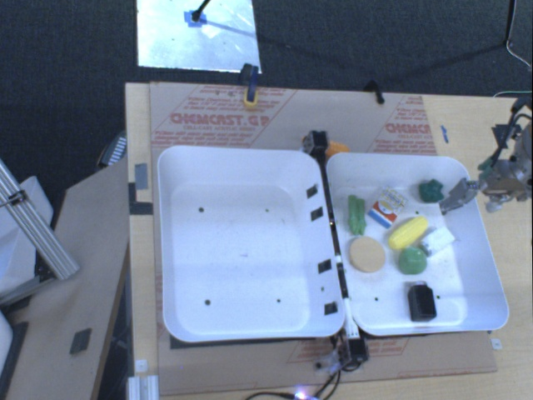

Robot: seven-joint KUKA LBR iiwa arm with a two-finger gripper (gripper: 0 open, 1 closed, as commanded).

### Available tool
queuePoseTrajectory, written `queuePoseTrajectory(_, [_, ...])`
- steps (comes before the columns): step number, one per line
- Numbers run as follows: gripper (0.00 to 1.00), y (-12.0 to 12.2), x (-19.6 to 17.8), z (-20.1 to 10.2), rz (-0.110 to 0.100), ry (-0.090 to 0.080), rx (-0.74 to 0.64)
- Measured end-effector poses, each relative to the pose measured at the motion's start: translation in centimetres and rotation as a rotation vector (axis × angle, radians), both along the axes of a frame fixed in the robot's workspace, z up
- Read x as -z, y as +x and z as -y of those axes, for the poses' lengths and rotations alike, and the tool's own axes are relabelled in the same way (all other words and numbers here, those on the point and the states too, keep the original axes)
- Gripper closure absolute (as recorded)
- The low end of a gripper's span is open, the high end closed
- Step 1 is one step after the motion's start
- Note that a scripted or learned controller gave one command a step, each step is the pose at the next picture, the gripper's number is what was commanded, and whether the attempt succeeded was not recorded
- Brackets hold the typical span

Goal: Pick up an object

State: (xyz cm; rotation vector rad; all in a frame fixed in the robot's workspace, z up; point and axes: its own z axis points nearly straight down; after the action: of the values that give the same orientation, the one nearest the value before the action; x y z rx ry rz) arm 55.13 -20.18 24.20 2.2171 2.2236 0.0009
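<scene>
Yellow banana-shaped toy point(408, 231) lies mid right bin point(483, 294), its long axis slanting from lower left to upper right, down and left of the gripper point(463, 193). That gripper sits at the bin's upper right rim, holding nothing; whether it is spread or closed I cannot tell. Just left of it lies a dark green piece point(430, 191); farther off a tan disc point(366, 254) and a black block point(421, 301)
</scene>
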Motion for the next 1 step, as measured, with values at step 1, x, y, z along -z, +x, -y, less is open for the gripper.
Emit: queuePoseTrajectory(1, [1.0,0.09,-1.09,0.0,0.003,-0.001,-0.004])
